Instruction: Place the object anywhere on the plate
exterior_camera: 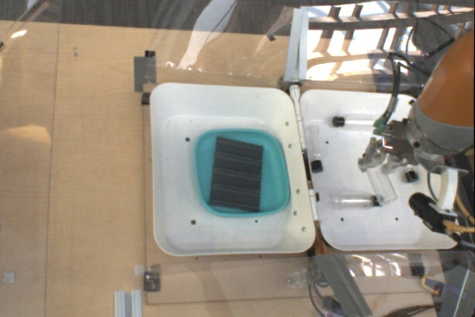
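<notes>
Dark ribbed slab (237, 174) lies flat on teal plate (276, 182) in left bin (171, 159), placement apparently done. Hand (382, 159) hovers over right bin (334, 226), well apart from plate; whether released or clenched, cannot tell.

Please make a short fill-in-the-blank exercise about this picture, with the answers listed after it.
1. The dark ribbed block lies on the ____ plate.
2. The plate sits in the ____ bin.
3. The gripper hovers over the ____ bin.
Answers: teal; left; right
</notes>
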Tool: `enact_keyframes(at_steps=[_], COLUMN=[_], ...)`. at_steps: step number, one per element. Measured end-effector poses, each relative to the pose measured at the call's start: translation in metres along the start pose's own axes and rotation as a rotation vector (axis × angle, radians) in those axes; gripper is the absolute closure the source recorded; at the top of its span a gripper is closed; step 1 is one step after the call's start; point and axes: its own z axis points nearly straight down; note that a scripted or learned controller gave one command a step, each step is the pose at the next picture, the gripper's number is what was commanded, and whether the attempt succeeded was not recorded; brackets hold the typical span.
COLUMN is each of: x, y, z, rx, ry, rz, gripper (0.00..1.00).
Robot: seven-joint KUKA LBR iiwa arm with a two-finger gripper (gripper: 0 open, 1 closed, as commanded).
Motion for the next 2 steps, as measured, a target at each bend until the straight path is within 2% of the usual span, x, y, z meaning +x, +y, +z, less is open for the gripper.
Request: enact_keyframes(at_steps=[1,2], x=[0.069,0.188], y=[0.015,0.069], z=[0.024,0.024], rx=[0.003,0.0], ry=[0.001,0.002], rz=[-0.038,-0.337], gripper=[1.0,1.0])
